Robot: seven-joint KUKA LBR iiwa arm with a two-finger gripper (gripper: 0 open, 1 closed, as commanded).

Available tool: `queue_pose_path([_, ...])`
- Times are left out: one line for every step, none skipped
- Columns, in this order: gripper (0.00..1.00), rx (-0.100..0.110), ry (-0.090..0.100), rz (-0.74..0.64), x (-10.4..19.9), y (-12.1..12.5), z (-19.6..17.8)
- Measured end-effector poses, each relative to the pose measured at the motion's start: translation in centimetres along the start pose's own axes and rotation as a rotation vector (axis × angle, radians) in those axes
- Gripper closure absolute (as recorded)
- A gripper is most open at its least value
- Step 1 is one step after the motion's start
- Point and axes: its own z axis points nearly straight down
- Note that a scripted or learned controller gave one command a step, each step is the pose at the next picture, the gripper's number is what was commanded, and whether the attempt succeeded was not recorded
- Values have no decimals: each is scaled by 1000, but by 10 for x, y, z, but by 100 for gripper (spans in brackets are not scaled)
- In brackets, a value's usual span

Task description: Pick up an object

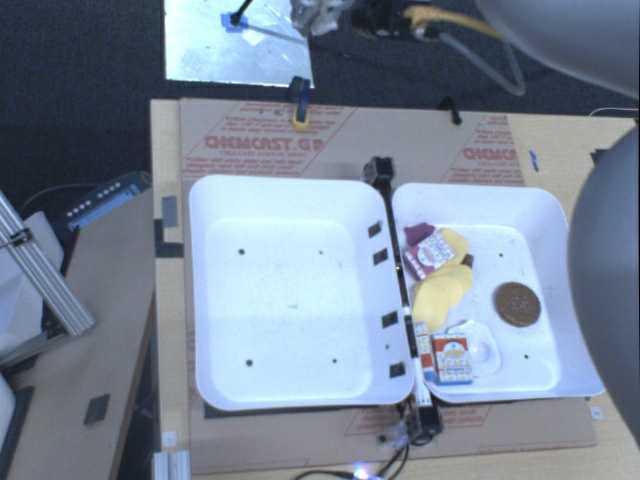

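Observation:
The right bin (545, 208) holds a small heap of objects along its left side. A maroon and white packet (430, 250) lies on top of yellow rounded pieces (443, 290). A brown round disc (518, 304) lies apart towards the middle right. A red and white small box (452, 357) rests near the front beside a white moulded piece (483, 344). My gripper (320, 3) hangs high at the top of the view, over the bench's far edge and well away from both bins. Nothing is visibly held in it.
The left bin (215, 208) stands beside the right one, joined by a black clipped strip (392, 268). Both sit on a cardboard sheet (260, 138) with a blue and yellow clamp (300, 103). A shiny metal plate (225, 28) lies behind. An aluminium rail (40, 273) stands far left. The arm's grey bulk (605, 268) covers the right edge.

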Motion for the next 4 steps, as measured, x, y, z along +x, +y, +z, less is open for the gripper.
queue_pose_path([100, -3, 0, -3, 0, 0, -12])
queue_pose_path([100, 1, -1, 1, -1, 0, 0])
queue_pose_path([100, 0, -1, 0, 0, -1, 0])
queue_pose_path([100, 0, -1, 0, 0, 0, 0])
